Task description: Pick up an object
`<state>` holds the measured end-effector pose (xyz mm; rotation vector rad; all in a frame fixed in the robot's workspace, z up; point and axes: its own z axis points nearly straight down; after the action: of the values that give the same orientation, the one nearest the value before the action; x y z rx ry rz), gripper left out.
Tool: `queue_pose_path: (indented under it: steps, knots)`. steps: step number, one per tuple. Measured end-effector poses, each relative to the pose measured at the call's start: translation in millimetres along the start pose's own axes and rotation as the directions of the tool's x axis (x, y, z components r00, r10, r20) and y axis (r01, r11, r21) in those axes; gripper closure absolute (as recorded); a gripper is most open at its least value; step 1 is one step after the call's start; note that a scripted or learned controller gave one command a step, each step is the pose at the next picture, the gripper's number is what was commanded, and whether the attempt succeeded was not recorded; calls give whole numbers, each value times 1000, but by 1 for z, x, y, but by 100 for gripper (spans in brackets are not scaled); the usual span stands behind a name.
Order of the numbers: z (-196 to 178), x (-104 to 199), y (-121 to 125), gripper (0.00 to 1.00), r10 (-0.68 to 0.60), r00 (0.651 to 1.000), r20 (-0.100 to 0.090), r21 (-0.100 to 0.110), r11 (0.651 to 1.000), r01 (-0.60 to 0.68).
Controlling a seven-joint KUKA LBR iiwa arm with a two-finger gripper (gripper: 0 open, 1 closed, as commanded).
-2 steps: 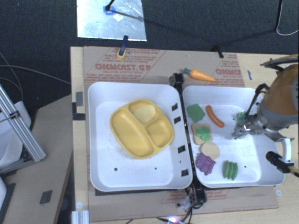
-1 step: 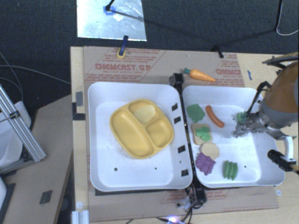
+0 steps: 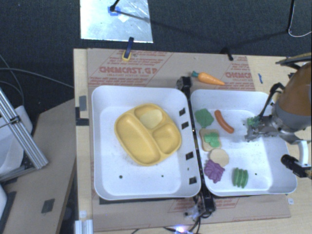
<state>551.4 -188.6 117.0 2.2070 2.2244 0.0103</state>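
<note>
Camera view: I saw the gripper point(image 3: 251, 129) low in the right bin point(image 3: 273, 184), beside the sausage point(image 3: 224, 121). Whether its fingers were open or closed, I could not tell. Nothing looked lifted; toy foods lay in the bin, so the pick remained undone.

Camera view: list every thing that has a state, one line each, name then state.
yellow plate: lying in the left bin, its compartments bare
toy carrot: lying on the bench, outside both bins
toy sausage: lying loose in the right bin
purple grapes: loose in the right bin
gripper: low over the right bin, near the sausage
</note>
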Motion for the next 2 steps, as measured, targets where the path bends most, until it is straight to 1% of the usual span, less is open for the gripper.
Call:
queue_pose_path:
  steps: [2]
  knots:
    - [-21,0,2,100,-4,1000,0,-5,1000,4]
